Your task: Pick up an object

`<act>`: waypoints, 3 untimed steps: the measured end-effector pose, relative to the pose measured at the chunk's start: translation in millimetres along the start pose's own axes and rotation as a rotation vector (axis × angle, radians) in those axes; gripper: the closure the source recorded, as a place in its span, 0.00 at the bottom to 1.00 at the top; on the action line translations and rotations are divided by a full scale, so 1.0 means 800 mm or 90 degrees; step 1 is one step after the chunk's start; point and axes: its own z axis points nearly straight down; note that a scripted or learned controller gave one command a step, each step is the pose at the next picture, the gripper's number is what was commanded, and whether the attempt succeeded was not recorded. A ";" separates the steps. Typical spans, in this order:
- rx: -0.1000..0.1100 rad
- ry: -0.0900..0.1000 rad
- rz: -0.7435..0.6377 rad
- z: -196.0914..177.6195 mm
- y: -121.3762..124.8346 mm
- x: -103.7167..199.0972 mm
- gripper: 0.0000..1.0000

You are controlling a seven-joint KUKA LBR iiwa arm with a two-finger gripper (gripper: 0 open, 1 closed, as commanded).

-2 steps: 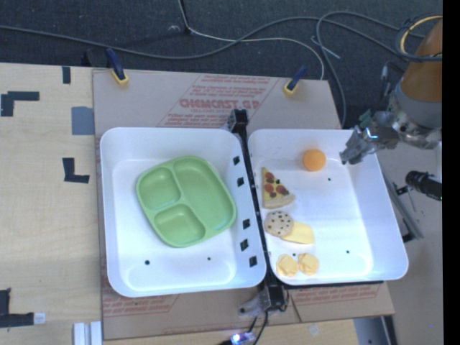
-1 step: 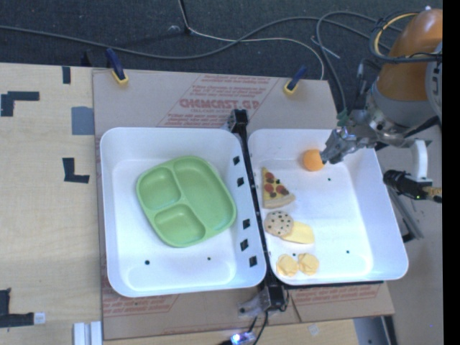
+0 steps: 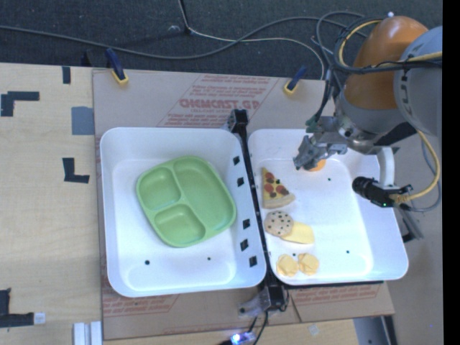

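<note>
My gripper [image 3: 310, 158] hangs over the back of the right bin [image 3: 363, 221], its dark fingers down on a small orange object [image 3: 317, 165] that peeks out just beneath them. A pizza slice [image 3: 274, 188] lies to the gripper's lower left. Below the slice sit a cookie [image 3: 278, 224], a yellow cheese wedge [image 3: 302, 233] and two pale yellow pieces [image 3: 297, 265]. How the fingers stand around the orange object is hidden by the wrist.
The left bin [image 3: 118, 214] holds a green divided plate [image 3: 186, 200]. A black divider with clips [image 3: 246, 192] runs between the bins. Cables loop behind the arm at the upper right, and a black fitting [image 3: 374, 191] sticks out over the right bin's right side.
</note>
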 end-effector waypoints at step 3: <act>-0.001 0.000 0.000 0.002 -0.011 0.187 1.00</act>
